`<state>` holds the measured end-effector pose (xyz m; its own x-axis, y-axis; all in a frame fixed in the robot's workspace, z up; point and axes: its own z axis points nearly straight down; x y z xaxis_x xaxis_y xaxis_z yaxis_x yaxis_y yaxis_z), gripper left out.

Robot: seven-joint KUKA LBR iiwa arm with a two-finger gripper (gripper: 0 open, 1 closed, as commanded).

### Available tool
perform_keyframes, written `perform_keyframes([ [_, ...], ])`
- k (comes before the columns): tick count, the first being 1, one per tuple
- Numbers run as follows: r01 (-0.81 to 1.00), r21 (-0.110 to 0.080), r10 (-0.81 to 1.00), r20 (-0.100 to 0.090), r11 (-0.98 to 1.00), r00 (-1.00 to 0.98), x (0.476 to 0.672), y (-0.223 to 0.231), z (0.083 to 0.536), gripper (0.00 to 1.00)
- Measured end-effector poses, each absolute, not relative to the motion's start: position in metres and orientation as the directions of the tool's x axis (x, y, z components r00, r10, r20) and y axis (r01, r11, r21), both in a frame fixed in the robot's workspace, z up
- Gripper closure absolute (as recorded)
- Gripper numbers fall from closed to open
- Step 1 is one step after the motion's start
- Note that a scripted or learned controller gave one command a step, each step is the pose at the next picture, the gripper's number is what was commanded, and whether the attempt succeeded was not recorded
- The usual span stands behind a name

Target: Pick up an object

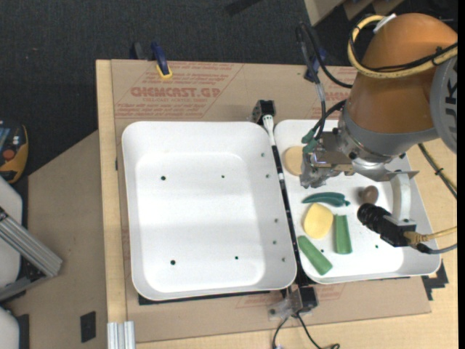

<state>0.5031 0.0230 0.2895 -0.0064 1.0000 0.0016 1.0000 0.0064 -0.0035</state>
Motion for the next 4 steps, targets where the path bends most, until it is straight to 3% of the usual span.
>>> perform_keyframes([
  [1,1.0,0.013,1.0,0.002,0.005,-0.005,0.511,0.052,0.394,1.0],
  [2,1.0,-0.007,1.0,0.0,-0.003,0.003,0.486,0.036,0.342,1.0],
  [3,1.0,0.009,1.0,0.001,0.002,-0.002,0.493,0.043,0.423,1.0],
  [4,1.0,0.01,1.0,0.001,0.004,-0.004,0.544,0.093,0.475,1.0],
])
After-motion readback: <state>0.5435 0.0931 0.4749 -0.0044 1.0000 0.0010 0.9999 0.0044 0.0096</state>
